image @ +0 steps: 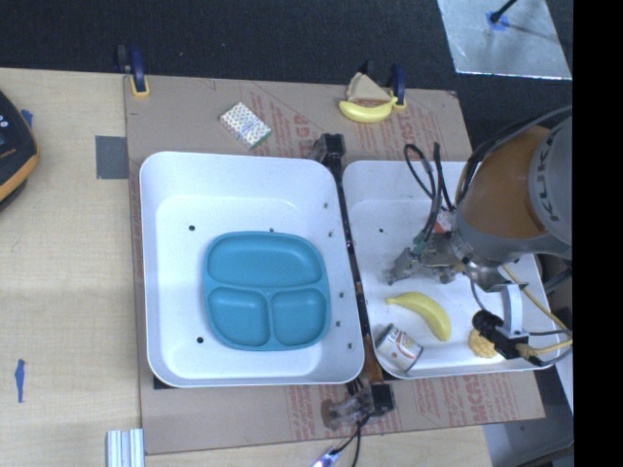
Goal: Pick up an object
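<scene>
Bench carrying two shallow white bins [394, 178] | nearest, small silvery crumpled can [399, 347] lying at right bin's front edge | curved yellow plastic banana [421, 312] resting just behind: judging it light, stiff, slick, gripping mid-curve | my two-finger gripper [407, 266] hovering just above it, fingers spreading apart, holding nothing.

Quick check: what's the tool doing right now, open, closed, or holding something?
Tool: low in the right bin, just above the banana, with nothing visibly held; open or closed cannot be told.

blue tray [265, 289] in left bin [161, 261] | packet [244, 124] on cardboard [185, 115]
</scene>
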{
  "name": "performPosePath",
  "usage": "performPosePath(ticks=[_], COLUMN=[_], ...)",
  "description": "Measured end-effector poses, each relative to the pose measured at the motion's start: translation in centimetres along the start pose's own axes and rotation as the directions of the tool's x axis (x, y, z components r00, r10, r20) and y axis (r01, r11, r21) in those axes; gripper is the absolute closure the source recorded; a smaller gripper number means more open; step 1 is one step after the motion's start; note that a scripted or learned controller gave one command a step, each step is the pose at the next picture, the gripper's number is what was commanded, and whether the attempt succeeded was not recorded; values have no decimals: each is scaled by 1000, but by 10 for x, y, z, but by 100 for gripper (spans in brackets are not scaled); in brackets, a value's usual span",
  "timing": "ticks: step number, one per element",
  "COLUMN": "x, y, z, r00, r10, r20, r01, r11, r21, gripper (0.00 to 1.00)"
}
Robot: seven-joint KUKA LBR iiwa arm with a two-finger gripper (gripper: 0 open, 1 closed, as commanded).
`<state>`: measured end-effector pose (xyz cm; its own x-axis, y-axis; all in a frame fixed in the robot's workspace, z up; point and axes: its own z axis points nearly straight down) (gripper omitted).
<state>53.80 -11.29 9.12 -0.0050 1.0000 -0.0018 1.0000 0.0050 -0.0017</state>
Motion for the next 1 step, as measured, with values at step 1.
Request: performPosePath(ticks=[1], x=[-10], y=[-61], z=[0], r00=[1000], r10=[0], r20=[-2], r01=[0], r11=[1000], r21=[3], gripper=[0])
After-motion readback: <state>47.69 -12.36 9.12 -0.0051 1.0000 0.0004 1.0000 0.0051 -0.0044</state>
